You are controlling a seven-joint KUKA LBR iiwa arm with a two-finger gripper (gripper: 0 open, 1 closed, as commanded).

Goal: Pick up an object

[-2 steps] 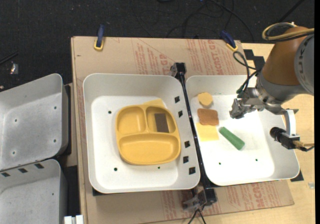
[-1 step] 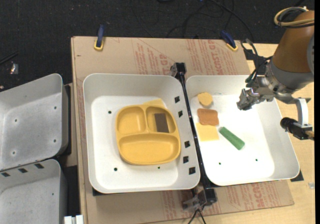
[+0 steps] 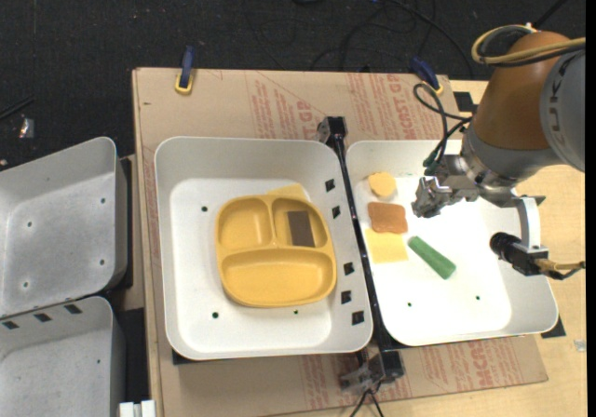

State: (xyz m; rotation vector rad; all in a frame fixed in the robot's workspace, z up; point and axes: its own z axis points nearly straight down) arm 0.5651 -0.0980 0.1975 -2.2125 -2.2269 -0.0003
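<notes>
- Camera view from above the bench: the gripper (image 3: 427,199) of the grey-and-orange arm hangs over the upper middle of the right bin (image 3: 521,313), with nothing visible between its fingers; whether they are spread or closed cannot be told from this angle.
- Nearest candidates lie just to the gripper's left and below it in the frame: a brown toast-like slab (image 3: 387,217) just beside it, a round orange piece (image 3: 382,184) up and to its left, and a pale yellow square (image 3: 389,248) below the slab and touching its lower edge.
- A green stick-shaped piece (image 3: 431,257) lies directly below the gripper, its long axis running diagonally from upper left to lower right; a grasp across that axis looks the likeliest option.
- Well to the gripper's left, past the divider, the left bin (image 3: 186,313) holds a yellow compartment tray (image 3: 270,271) with a dark grey block (image 3: 300,227) in its upper right compartment.
- Red printing runs across the cardboard sheet (image 3: 242,94) under both bins, inverted from this side and not clearly readable; no brand can be made out on any item.
</notes>
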